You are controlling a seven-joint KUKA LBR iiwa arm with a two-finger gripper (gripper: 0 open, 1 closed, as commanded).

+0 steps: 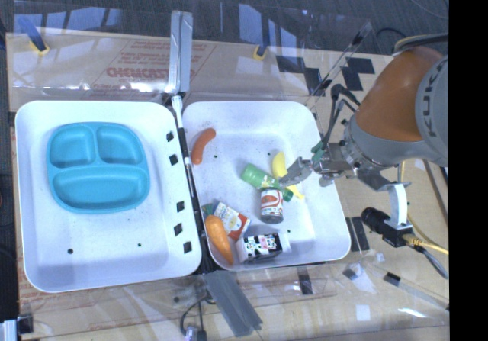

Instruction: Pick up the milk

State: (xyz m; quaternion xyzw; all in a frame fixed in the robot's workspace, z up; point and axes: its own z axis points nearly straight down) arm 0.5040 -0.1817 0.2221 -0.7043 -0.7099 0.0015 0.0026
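In the right-hand bin (320, 233), near its front wall, the milk (261, 246) lies on its side — a small carton with a black-and-white cow pattern. It touches or nearly touches an orange carrot-like piece (219, 239) on its left, with a red-and-white packet (228, 217) just behind that and a small can (271, 204) standing just beyond the carton. Likely it is light and fairly stiff, with smooth printed faces that could slip; a grasp across its short width, from above, looks the safest hold. The gripper (299, 171) hangs over the bin's right half near a yellow piece (280, 164) and a green one (258, 176), well short of the carton, with nothing between its fingers; how far they are open I cannot tell. Room is tight — the bin's front wall on one side, the can and carrot on the others. The carton's right end has the most open floor. The left bin (38, 240) holds a blue tray (97, 165), well apart.
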